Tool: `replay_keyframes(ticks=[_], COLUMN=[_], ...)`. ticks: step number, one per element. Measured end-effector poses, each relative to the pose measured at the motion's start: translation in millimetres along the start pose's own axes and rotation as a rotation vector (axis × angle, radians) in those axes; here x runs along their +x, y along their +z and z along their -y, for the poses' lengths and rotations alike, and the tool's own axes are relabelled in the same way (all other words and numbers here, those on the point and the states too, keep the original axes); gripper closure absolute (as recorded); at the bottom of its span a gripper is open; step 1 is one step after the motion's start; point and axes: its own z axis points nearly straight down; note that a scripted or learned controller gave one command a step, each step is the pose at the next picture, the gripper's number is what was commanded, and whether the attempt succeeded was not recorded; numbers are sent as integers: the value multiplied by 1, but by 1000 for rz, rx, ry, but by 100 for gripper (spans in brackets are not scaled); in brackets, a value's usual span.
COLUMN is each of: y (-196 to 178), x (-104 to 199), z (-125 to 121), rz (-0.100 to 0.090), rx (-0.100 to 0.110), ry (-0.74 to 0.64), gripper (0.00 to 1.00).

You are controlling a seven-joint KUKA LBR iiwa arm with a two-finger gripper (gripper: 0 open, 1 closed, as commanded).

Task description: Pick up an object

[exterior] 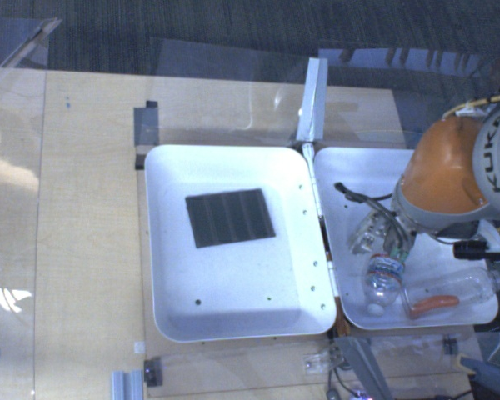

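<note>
My gripper (382, 240) hangs over the right bin (350, 182), reaching in from the right under the orange band of the arm. Its two fingers stand apart, open, with nothing between them. Just in front of the fingertips lies a clear plastic bottle (382, 282) with a blue label, its top end close to the gripper. A clear tube holding an orange object (443, 300) lies along the bin's front right edge. In the left bin (233, 307) a dark grey ridged pad (230, 217) lies flat.
A raised divider rim (321, 232) separates the two bins. A metal post (312, 107) stands at the back between them. A dark cable (358, 195) runs from the gripper across the back of the right bin. Wooden bench surrounds the bins.
</note>
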Motion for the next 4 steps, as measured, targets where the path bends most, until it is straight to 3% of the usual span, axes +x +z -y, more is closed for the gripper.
replay_keyframes(ticks=[1, 2, 3, 4], y=[0, -80, 13, -20], x=[0, -65, -77, -12], z=[0, -78, 0, 21], rz=[0, -19, -22, -22], rx=[0, 7, 12, 13], ry=[0, -119, 58, 213], gripper=[0, 0, 0, 0])
